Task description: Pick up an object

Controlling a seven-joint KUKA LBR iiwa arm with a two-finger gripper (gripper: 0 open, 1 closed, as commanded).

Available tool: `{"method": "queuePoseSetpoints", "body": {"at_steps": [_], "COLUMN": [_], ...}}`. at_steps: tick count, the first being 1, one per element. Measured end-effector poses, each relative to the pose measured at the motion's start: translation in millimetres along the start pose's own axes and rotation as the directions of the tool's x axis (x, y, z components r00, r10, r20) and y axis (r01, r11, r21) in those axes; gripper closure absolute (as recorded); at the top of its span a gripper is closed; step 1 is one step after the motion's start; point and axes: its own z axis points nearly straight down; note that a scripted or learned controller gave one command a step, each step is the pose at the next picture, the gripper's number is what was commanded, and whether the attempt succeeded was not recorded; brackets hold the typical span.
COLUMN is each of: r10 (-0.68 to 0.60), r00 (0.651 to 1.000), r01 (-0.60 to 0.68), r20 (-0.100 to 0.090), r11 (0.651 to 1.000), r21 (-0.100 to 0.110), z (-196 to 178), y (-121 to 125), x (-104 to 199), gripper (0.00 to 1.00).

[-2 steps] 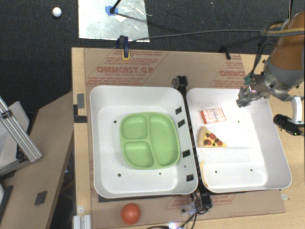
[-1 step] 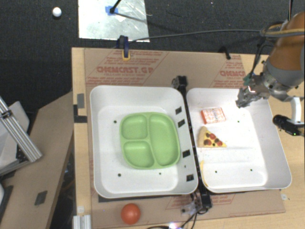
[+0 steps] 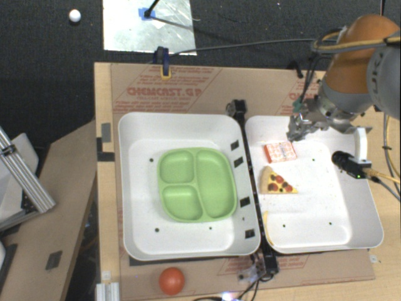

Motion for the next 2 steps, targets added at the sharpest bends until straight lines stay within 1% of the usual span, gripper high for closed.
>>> {"method": "queuePoseSetpoints", "body": {"at_steps": [1,2], "r10": [0.001,-0.002], "r00": [1.0,1.0], "r01": [-0.001,0.002], "r20": [0.0,-0.001], "r11": [1.0,1.0], "r21": [0.0,0.0], "z": [7.2,2.0], "y": [0.1,3.2], "x": [54.1,119.0], "gripper": [1.0,1.0]}}
